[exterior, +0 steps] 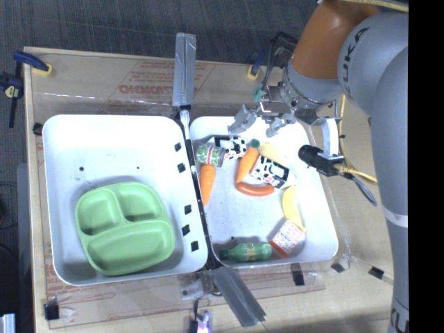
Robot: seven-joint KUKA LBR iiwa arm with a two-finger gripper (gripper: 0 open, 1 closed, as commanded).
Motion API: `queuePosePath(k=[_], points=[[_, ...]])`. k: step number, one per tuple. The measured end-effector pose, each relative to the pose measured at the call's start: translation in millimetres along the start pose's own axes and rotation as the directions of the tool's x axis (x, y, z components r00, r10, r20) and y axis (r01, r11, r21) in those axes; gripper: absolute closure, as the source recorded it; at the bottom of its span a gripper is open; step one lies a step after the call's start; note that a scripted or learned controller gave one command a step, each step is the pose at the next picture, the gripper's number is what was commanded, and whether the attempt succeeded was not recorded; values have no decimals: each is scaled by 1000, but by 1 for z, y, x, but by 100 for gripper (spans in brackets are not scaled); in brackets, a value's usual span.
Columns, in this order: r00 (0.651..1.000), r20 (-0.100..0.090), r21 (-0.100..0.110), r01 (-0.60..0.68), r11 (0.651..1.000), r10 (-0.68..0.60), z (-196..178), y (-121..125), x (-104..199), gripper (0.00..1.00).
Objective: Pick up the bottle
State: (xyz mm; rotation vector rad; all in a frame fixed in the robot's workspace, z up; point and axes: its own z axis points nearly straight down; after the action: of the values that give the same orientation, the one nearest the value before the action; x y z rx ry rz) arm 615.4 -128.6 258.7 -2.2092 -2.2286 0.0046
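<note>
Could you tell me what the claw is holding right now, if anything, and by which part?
Nothing. The claw hangs open above the right bin's far edge, with nothing between its fingers. The bottle lies untouched at the near wall.

Arm [368,61] cut off by the top and right edges; base out of frame. Print on the black-and-white packet [272,171] and the small checkered box [287,237] too small to read. Packet's lower edge hidden behind the sausage [254,189].
</note>
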Motion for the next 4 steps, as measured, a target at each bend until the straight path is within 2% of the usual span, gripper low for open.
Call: queuePosePath(k=[1,2,3,4], points=[[998,1,1,-69,998,69,68,-1,91,0],[977,2,-4,215,977,-215,66,18,78,0],[976,3,-4,218,976,-218,56,19,77,100],[958,0,-2,-286,958,286,-29,42,140,100]])
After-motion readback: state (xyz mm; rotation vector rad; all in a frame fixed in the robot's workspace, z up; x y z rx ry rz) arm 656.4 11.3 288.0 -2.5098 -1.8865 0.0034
